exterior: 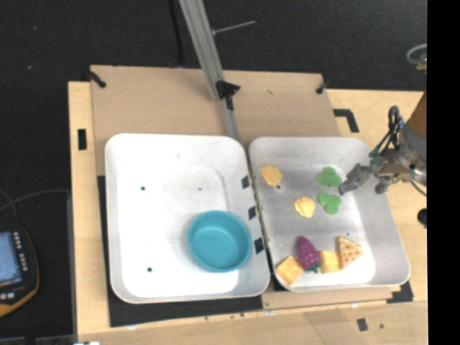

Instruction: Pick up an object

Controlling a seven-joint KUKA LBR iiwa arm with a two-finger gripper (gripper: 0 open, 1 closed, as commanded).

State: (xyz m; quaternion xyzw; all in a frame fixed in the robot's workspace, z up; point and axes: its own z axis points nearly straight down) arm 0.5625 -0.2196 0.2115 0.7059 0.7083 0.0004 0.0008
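Camera view has the pincer (353,180) hovering at the right bin's (287,149) right side, just beside two green toys (330,177), its grip impossible to judge, so the approach seems underway and next calls for lowering onto one.

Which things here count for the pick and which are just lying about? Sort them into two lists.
For the pick:
gripper
right bin
green pieces
yellow pieces
purple grapes
pizza slice
yellow blocks

Lying about:
left bin
blue bowl
handheld screen
metal pole
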